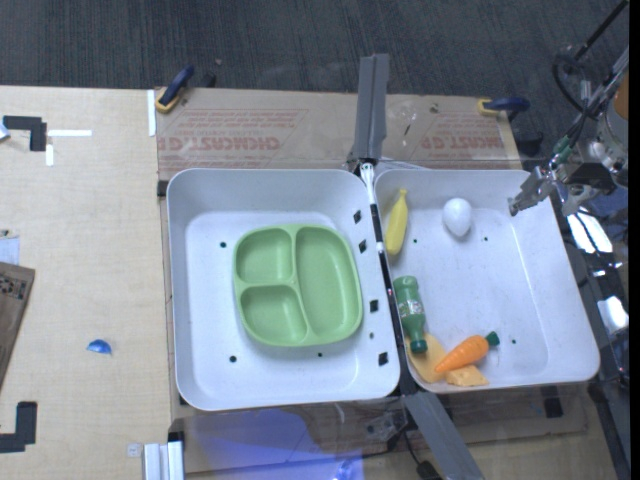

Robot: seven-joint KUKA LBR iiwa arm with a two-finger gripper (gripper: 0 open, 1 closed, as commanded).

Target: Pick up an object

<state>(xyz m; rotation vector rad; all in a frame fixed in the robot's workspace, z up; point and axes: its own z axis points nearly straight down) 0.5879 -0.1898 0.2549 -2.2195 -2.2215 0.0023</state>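
Banana (397, 222): yellow, R bin, upper-left, lying along the divider wall.
Egg (457, 216): white, R bin, upper mid, just right of banana, apart from it.
Bottle (409, 314): green w/ yellow cap, R bin, left side below banana, lying lengthwise, cap toward near edge.
Carrot (466, 351): orange, green top, R bin, near-left corner, beside bottle cap, resting on a yellow-orange piece (462, 375).
Gripper (530, 193): at R bin's far-right rim, above the bin edge, well apart from all items; grasping nothing; finger spread – cannot tell.
R bin (540, 298): white, shallow.
L bin (200, 298): white, holds green 3-compartment plate (298, 285), centred.
Bench (70, 268): light wood, left of bins.
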